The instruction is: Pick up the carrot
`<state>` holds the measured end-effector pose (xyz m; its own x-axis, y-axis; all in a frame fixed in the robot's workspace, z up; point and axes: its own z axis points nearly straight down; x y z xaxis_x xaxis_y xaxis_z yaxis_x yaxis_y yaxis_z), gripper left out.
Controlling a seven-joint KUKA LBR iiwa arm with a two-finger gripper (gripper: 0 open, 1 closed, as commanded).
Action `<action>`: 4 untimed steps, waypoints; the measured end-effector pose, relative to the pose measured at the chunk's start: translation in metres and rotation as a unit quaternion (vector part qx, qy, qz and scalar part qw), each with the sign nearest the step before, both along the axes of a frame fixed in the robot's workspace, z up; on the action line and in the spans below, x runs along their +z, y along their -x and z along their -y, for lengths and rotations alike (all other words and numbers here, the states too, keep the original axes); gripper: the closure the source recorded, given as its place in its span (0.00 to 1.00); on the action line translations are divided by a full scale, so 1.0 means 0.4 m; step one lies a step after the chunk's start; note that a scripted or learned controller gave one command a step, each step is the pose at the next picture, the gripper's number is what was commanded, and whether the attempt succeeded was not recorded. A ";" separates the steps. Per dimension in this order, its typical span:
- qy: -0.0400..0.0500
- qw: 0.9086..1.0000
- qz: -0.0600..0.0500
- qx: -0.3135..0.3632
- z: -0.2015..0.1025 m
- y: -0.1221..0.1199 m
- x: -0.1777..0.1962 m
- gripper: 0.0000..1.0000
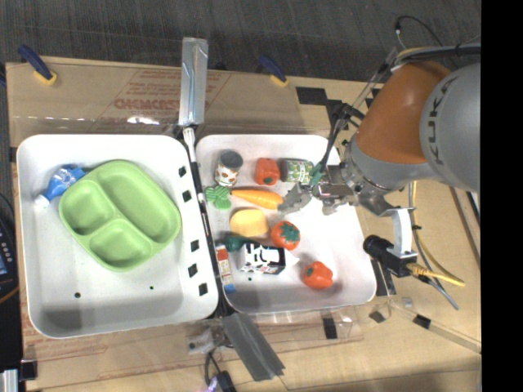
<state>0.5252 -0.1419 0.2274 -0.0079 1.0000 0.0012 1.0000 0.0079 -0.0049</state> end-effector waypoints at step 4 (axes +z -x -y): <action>-0.001 0.990 0.000 0.141 0.032 -0.180 -0.340 0.00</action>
